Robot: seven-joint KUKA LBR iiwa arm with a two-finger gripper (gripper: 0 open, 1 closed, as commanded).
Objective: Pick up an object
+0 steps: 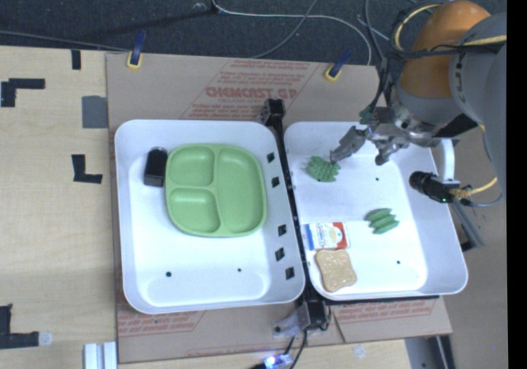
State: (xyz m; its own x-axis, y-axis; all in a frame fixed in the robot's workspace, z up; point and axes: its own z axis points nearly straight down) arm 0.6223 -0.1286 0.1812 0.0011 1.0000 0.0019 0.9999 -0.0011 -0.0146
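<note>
while the grey arm [473,63] with its orange band reached in from the right, the end effector [361,151] hung over the upper part of the right bin [436,277], with its two fingers spread apart and nothing between them. one finger [344,147] pointed down to the left, with its tip just beside a small dark green leafy object [323,169] that lay on the bin floor near the divider between the bins; i could not tell if the tip touched it. the other finger [384,153] stood a little to the right. in the same bin a green pea pod [381,221] lay toward the right side, well apart from the end effector. near the lower left corner of this bin a small white, blue and red packet [326,235] lay just above a slice of toast [336,269], the two almost touching. the left bin [140,277] held a light green divided plate [216,190] with three compartments, and a small black object [155,167] lay just beside the left edge of the plate. both bins stood on a cardboard sheet [239,83] on the wooden table [49,219].
</note>
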